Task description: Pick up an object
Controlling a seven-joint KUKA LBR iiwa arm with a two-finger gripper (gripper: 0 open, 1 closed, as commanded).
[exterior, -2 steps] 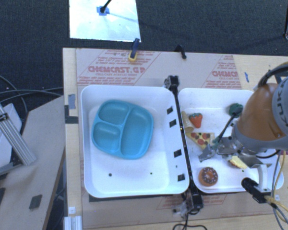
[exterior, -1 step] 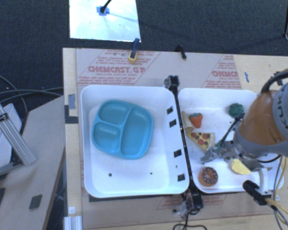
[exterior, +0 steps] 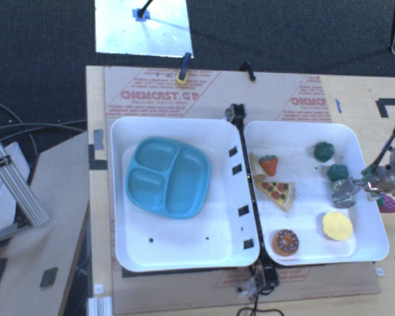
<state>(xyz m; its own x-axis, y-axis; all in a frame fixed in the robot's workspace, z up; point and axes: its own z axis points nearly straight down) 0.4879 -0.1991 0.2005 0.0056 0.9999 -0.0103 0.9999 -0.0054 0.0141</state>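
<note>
The right bin [exterior: 303, 131] holds several toy foods: a strawberry [exterior: 268, 164], a pizza slice [exterior: 276, 191], a chocolate donut [exterior: 285, 242], a yellow round piece [exterior: 337, 226] and two dark green lumps [exterior: 324, 151] [exterior: 337, 172]. My gripper [exterior: 344, 193] reaches in from the right and sits low at the bin's right side, just below the lower green lump and above the yellow piece. It looks grey and blurred. A purple piece [exterior: 388, 204] lies at the bin's right rim, under the wrist.
The left bin [exterior: 184, 242] holds a blue divided plate [exterior: 167, 176]. A black divider with clips [exterior: 245, 183] runs between the bins. The bench edge is close on the right, and a metal frame [exterior: 13, 176] stands at the far left.
</note>
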